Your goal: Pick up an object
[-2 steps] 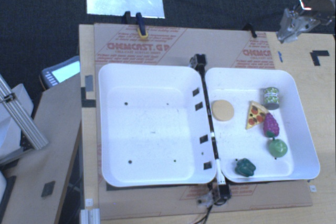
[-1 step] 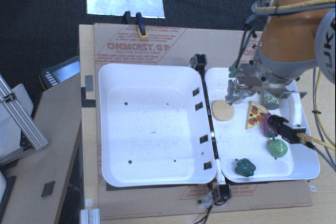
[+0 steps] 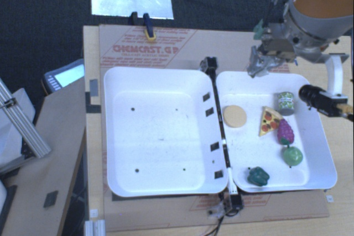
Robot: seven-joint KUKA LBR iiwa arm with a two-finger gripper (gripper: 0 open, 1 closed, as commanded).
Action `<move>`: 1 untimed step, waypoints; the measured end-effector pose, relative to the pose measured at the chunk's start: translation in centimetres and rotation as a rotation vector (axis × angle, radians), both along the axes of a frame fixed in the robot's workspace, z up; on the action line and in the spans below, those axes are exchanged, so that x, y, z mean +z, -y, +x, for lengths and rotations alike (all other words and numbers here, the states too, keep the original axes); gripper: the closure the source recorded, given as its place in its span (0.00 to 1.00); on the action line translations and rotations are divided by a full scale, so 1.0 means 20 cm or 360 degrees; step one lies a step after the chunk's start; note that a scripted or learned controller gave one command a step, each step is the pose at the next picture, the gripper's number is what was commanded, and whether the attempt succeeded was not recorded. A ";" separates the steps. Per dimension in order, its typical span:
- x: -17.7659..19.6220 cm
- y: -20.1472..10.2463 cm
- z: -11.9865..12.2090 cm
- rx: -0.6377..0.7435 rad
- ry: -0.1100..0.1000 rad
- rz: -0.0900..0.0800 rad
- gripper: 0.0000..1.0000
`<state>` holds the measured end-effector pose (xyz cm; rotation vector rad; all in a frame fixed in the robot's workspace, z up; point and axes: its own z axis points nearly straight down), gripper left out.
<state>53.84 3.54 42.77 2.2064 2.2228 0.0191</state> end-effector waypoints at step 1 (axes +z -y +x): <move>-0.70 -0.08 -0.28 -0.0009 -0.0048 -0.0003 1.00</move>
